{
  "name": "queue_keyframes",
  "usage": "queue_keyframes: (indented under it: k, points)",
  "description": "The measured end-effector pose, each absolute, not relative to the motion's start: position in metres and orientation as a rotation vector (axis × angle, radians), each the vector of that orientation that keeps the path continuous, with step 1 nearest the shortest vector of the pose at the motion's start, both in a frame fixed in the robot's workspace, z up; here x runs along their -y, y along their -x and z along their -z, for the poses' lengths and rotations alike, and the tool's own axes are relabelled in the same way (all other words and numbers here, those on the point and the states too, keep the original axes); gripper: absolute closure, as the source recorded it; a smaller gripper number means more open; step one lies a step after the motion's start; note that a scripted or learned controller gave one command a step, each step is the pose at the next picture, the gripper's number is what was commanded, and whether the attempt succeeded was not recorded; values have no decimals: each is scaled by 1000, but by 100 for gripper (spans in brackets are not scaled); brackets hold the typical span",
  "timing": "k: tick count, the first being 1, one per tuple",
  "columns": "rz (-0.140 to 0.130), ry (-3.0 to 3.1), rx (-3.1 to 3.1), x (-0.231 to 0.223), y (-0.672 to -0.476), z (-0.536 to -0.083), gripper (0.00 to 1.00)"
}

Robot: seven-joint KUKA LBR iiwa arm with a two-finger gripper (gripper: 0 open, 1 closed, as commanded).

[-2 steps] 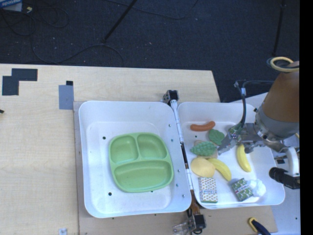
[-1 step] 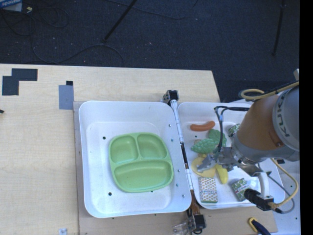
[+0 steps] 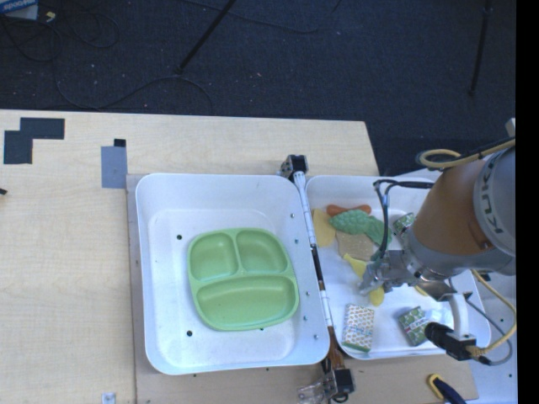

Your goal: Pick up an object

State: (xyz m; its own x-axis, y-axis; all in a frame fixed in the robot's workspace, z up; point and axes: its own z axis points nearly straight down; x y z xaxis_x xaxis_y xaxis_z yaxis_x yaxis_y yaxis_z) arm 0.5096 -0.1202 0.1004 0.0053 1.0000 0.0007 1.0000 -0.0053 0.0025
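- Nearest me, in the front left corner of the right bin (image 3: 386,333), a small white patterned box (image 3: 358,326) lies flat, close to the bin's front wall.
- Towards the front right corner of the same bin sits a small green patterned packet (image 3: 413,324), well apart from the box.
- The arm (image 3: 455,217) reaches in from the right, and the gripper (image 3: 373,283) hangs low over the middle of the right bin. I cannot tell whether its jaws stand apart or together, and I see nothing held in them.
- A yellow piece (image 3: 376,295) lies just under the gripper's tip, and another yellow piece (image 3: 354,264) lies just beside it on the left.
- Behind those, a tan block (image 3: 354,246) lies on the bin floor, with a knobbly green object (image 3: 354,222) lying across its far edge.
- An orange object (image 3: 347,209) shows past the green one, near the far wall.
- The things to pick are all in this right bin, most of them in its left half.
- The left bin (image 3: 160,225) carries a green divided plate (image 3: 242,278) at its centre, lying flat.
- Far off to the left, the wooden bench (image 3: 67,268) bears a dark blue patch (image 3: 34,137) near its far edge and a grey patch (image 3: 114,167) by the left bin's far left corner.
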Motion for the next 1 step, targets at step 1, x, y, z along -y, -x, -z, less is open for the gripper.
queue_keyframes:
  k: [1]
  points:
    - [3, -2222, -2225, 44, -552, -187, 100]
